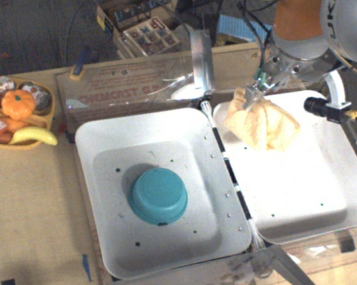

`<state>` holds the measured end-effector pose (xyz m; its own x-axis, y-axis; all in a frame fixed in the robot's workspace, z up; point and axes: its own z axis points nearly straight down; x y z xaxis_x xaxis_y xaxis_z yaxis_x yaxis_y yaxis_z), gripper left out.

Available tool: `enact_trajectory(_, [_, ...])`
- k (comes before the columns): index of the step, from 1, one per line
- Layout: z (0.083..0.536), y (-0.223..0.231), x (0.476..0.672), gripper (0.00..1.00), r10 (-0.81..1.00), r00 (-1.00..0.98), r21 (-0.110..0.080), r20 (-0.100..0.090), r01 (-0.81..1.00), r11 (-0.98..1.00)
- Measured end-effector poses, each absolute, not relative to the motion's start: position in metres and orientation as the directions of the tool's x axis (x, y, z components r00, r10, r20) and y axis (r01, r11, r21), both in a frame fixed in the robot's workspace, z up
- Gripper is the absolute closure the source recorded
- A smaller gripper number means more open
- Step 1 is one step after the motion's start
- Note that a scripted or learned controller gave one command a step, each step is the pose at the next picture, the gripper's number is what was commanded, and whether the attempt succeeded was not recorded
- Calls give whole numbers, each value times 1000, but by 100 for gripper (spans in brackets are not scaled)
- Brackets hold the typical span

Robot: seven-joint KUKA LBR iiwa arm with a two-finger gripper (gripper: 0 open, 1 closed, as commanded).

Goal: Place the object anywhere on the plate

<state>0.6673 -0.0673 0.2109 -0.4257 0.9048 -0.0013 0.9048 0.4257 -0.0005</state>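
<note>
pale yellow crumpled cloth, soft and bunched, hangs over the back-left corner of the right shallow white bin, its top edge pinched in the claw of the grey arm with the orange band. claw looks closed narrow on the cloth's upper fold, with the rest draping down below it; can't tell whether the lower part brushes the bin floor or hangs clear. so the pick looks done, or at least the grip has the fabric for now. the target, a round teal plate that reads more like an upturned dish, sits in the middle of the left shallow white bin, well apart from the cloth and across the divider between the bins. nothing is on it. my read: roughly the first half is in hand, transfer and release are left. carry has to cross the bin rims toward the camera's left and end above the teal disc. risk: limp cloth held by one edge, could slip or drape off the plate's rim on release. wicker basket with a small orange pumpkin and a banana on the tabletop far left, not in play.
</note>
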Motion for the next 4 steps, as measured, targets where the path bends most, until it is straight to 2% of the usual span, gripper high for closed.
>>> enact_trajectory(1, [226, -66, 669, 100, 904, -429, 3, -5, 904, 429])
enact_trajectory(2, [232, -14, 657, 100, 664, -748, 2, -1, 664, 748])
enact_trajectory(3, [234, 46, 654, 100, 320, -947, 2, -3, 320, 947])
enact_trajectory(4, [226, 87, 651, 100, 3, -1000, 2, -2, 3, 1000])
